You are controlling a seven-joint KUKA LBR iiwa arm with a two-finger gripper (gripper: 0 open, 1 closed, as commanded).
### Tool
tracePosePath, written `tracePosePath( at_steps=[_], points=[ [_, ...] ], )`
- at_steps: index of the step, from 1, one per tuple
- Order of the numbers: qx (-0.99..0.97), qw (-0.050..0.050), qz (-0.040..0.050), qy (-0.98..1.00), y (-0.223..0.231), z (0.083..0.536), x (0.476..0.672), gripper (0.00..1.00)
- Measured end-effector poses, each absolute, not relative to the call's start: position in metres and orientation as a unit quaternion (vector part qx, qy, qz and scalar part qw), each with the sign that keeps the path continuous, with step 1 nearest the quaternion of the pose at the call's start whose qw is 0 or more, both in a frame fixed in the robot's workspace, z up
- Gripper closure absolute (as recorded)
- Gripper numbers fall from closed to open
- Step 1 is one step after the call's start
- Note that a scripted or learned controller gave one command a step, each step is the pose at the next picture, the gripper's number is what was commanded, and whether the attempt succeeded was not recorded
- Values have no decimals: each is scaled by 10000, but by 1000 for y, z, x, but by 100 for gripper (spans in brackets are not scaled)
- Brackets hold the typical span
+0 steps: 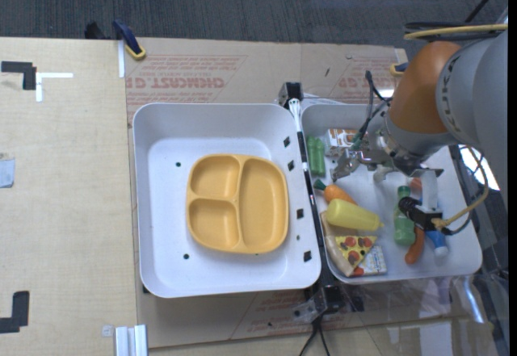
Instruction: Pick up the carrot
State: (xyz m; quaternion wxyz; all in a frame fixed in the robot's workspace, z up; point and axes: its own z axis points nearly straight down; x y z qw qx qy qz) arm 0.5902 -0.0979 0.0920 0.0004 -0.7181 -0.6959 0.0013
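The carrot (338, 193), a small orange piece with a green tip, lies in the right bin (460, 261) near its left wall. It touches the upper end of a yellow toy vegetable (354, 217). My gripper (350, 161) hangs over the right bin just above and slightly right of the carrot, beside a green cucumber-like piece (315, 157). Nothing shows between the gripper and the carrot. The grey arm with its orange band (420, 92) reaches in from the right.
The left bin (153, 209) holds a yellow divided plate (238, 203). Also in the right bin are a pizza slice (356, 254), a small green bottle (403, 223), a red-orange sausage shape (415, 248) and a white-blue tube (433, 221).
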Motion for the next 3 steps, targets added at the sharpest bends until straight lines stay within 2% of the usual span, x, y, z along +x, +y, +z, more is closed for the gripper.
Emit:
tracePosePath(
  at_steps=[1, 2, 3],
  points=[
    [-7452, 4, 8, -6668, -101, 92, 546, 0],
    [-8585, 11, 2, -5128, -105, 92, 524, 0],
    [-8589, 15, 5, -5121, -105, 101, 525, 100]
  ],
)
